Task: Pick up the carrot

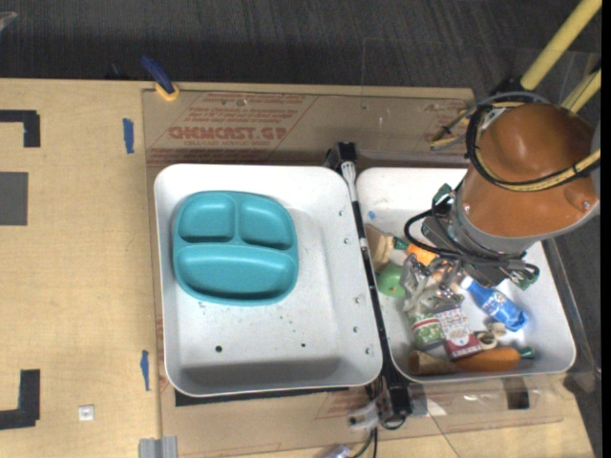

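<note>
- Brown cardboard (67,284), flat and matte, covers the bench on the left; black tape marks (21,127) sit on it as angular brackets, and short blue tape strips (128,135) mark the edge of a second printed cardboard sheet (239,122) under the bins.
- Dark grey carpet-like floor (239,17) with a fine ribbed texture runs along the top of the view.
- Left bin (325,332): shallow, glossy white plastic with rounded corners, a few dark specks on its floor.
- Teal plate (235,246) lies in the upper-left part of that bin; it is smooth, rounded-rectangular, split into two small compartments above one long one.
- A black clamp strip (363,246) runs along the seam where the two bins meet.
- Right bin (391,191): same white plastic, crowded in its lower half with small items, among them a round green piece (390,280), a crinkly printed packet (444,330) and a blue-and-white wrapper (498,305).
- Carrot (492,360): smooth, orange, tapered, lying flat near the bin's front wall, its long axis roughly left to right. A dark red item (468,349) lies against it on the upper left.
- Gripper (434,280): metallic, hanging over the clutter in the middle of the right bin, up and left of the carrot and apart from it; I cannot tell how its jaws stand.
- Arm (525,175): a wide orange dome with grey below, black cables looped round it, entering from the right.
- Yellow pole (563,31) slants across the top-right corner.
</note>
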Controlling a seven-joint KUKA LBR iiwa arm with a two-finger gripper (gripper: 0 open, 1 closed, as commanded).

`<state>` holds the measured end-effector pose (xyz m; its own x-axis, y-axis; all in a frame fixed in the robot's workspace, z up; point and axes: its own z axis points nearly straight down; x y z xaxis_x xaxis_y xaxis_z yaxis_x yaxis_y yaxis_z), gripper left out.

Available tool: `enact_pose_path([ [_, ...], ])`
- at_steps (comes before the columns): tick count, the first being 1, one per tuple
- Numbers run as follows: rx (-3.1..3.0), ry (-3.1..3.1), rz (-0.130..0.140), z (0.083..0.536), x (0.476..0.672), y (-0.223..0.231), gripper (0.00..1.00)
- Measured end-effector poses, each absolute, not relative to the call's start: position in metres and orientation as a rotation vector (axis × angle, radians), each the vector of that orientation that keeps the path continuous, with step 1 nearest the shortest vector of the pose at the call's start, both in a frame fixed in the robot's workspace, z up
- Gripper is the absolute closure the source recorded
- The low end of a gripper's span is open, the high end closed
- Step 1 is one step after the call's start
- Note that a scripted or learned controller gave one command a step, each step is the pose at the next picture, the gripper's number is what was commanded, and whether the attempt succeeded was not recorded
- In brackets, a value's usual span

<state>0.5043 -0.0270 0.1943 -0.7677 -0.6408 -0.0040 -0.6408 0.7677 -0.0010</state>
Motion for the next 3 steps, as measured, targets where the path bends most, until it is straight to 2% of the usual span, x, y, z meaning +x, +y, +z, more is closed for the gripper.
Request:
enact_pose_path([
  [3,-1.057,2.925,-0.002,0.227,0.512,-0.021,1.0],
])
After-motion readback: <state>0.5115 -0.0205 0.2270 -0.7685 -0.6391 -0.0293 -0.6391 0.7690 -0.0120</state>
